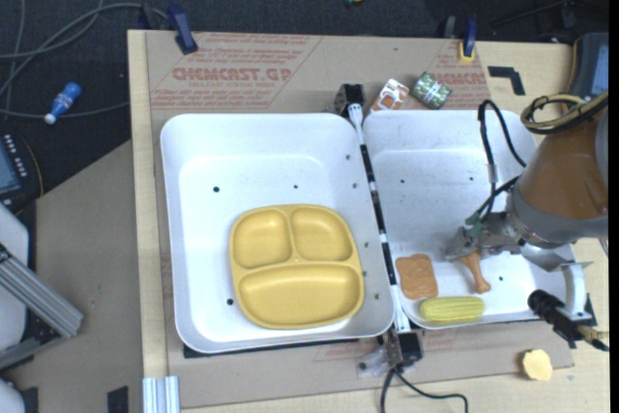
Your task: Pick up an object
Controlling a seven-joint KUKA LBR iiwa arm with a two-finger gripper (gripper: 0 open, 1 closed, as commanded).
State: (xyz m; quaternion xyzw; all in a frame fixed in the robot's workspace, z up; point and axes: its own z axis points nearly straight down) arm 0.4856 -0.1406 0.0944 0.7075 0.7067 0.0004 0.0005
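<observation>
A small yellow lump (536,364) lies on the bare bench (155,208) near its front right corner, outside the two white bins. Just behind it, along the front edge of the right bin (435,160), rests a yellow corn cob (452,309), with a flat tan slice like toast (418,276) beside it toward the divider and an orange, carrot-like piece (475,273) a little further in. The hand (473,240) of the grey arm (561,189) hangs low over that orange piece, close enough that its tip seems to be at or touching the upper end; whether the fingers are spread or closed cannot be told from this angle. The left bin (193,160) carries a yellow divided plate (295,264) near its front edge. A few small packets (413,93) sit on the bench behind the bins. Judged from this, the pick is not yet done: every object in the right bin lies flat on the floor of the bin, nothing lifted. What appears left is to secure the orange piece and raise it clear.
</observation>
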